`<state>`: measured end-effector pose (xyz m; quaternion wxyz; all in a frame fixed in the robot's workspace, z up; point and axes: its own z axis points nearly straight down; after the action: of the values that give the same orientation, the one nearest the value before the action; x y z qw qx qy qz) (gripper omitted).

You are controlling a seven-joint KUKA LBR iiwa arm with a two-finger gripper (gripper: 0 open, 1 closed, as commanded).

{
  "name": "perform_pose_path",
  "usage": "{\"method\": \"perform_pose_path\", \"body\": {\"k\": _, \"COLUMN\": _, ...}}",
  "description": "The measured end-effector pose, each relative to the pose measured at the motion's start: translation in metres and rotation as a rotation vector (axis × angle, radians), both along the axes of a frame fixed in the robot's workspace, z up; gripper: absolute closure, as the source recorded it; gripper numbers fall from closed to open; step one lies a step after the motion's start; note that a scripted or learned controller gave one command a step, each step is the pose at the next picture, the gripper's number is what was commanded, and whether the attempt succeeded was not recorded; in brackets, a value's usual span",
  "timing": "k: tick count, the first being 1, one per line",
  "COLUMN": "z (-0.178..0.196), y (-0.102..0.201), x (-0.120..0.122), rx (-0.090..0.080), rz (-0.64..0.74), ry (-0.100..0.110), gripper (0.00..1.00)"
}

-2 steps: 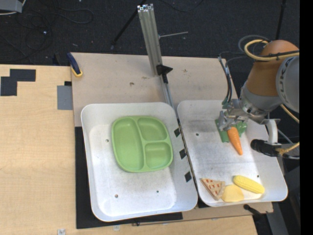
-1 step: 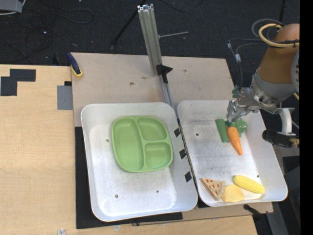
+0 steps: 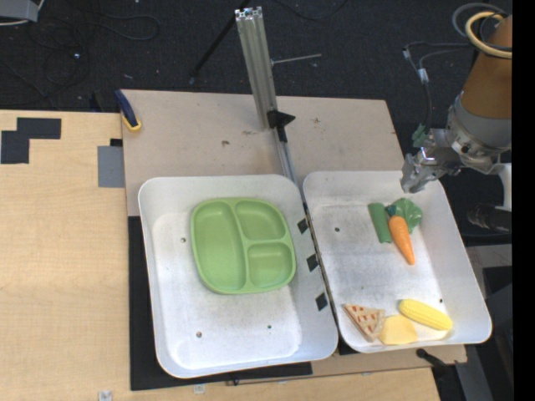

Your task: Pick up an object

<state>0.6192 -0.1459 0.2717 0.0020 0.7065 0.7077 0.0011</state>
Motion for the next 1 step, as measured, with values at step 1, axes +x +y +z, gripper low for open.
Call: {"method": "perform_pose_path", "body": {"k": 1, "z": 0.0008, "y": 0.0567, "x": -0.0072, "rx": 0.003, "rz": 0.003, "ry": 0.007, "gripper": 1.0}}
